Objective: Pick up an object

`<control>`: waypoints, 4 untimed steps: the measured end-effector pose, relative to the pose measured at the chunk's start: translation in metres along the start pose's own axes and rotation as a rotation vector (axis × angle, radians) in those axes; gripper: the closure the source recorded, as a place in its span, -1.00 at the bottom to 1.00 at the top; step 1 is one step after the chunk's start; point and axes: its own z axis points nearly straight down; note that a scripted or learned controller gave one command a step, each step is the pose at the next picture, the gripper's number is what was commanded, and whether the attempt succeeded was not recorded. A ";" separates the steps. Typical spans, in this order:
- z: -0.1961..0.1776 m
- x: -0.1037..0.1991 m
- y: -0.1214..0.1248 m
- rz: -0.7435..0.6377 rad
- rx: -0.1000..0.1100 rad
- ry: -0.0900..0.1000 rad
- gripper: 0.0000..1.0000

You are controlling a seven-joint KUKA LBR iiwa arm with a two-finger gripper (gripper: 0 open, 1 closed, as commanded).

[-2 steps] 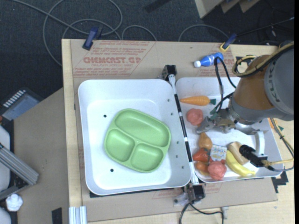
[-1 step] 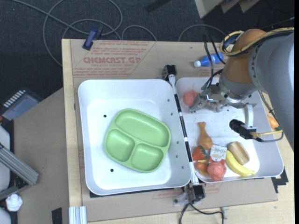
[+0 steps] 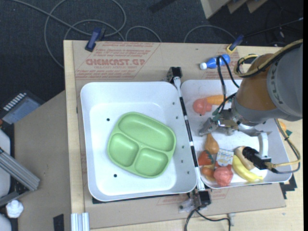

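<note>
The right bin [image 3: 192,88] holds several toy foods. A pink-red piece [image 3: 201,105] and an orange carrot [image 3: 215,99] lie at its far left. A tan pear-shaped piece [image 3: 211,143], a red tomato [image 3: 205,158], a small white packet [image 3: 224,156], a red strawberry [image 3: 223,175] and a yellow banana [image 3: 244,169] crowd its near side. My gripper [image 3: 213,124] hangs low over the bin's left part, between the pink-red piece and the tan piece. I see nothing held in it.
A green divided plate [image 3: 141,144] lies in the left bin [image 3: 91,100]. The black divider rail [image 3: 185,124] runs between the bins. A blue and white object [image 3: 214,62] and a blue clip [image 3: 94,39] sit on the bench behind the bins.
</note>
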 end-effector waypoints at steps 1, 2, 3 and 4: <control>0.000 0.010 -0.013 0.000 0.000 0.001 -1.00; -0.001 0.006 0.064 -0.002 -0.004 -0.001 -1.00; 0.002 -0.002 0.107 0.002 0.019 0.003 -1.00; -0.010 -0.003 0.108 0.001 0.012 -0.001 1.00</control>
